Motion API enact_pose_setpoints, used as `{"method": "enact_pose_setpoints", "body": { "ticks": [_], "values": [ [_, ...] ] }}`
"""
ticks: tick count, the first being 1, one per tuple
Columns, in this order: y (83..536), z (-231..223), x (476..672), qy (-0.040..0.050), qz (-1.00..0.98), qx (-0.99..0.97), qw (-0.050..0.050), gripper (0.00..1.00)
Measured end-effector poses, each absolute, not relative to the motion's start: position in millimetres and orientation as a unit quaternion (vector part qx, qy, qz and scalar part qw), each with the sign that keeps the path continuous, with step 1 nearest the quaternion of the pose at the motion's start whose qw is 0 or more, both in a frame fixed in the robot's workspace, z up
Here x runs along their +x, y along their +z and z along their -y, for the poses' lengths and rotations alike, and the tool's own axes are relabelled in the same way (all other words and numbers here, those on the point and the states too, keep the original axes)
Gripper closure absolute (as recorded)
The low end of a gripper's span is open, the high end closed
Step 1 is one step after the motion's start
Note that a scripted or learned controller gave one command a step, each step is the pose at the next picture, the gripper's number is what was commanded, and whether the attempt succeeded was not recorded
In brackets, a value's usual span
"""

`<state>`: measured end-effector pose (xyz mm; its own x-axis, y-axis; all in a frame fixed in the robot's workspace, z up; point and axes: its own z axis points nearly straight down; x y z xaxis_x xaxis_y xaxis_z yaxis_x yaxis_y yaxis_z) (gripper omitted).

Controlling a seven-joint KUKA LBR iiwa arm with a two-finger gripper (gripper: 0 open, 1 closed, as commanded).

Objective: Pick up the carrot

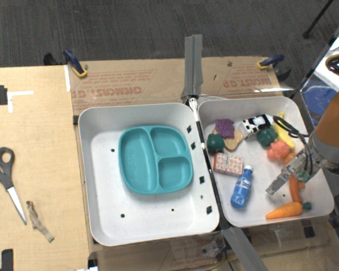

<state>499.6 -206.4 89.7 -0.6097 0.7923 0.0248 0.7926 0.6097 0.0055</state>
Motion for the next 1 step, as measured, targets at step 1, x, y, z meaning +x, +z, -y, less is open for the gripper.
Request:
{"method": "enact_pose_setpoints", "body": {
  "ticks": [1],
  "values": [
    [99.7,210.5,501.4,-0.0041,0.897,-0.442,0.003,1.0]
  ]
}}
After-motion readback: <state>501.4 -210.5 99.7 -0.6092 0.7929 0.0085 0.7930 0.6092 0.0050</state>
